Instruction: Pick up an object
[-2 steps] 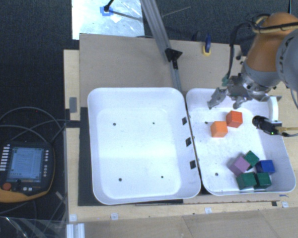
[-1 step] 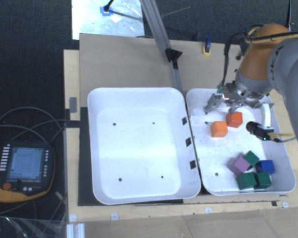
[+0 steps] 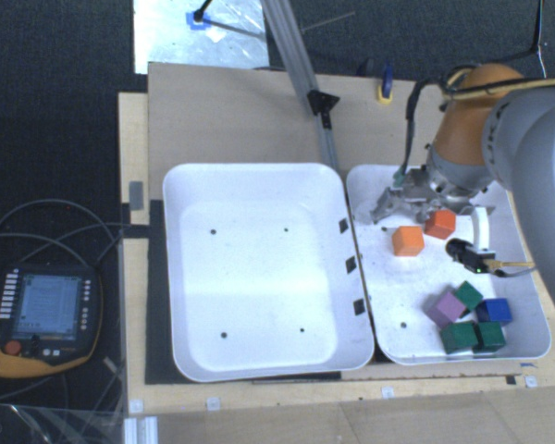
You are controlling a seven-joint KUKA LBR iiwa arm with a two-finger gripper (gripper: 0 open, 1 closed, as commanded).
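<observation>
Camera view: gripper (image 3: 441, 213), finger state indiscernible, hovers over red block (image 3: 439, 224) near right bin's (image 3: 379, 322) far edge; approach step, descent and closure next.

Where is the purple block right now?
The purple block lies in the right bin, near its front, touching the green blocks and below the orange block.

Counted two white bins: left bin (image 3: 259, 266) and right bin (image 3: 388, 336). All blocks sat in the right bin: two orange (image 3: 408, 240), three green (image 3: 459, 338), one purple (image 3: 445, 308), one blue (image 3: 495, 311). Seven total.
</observation>
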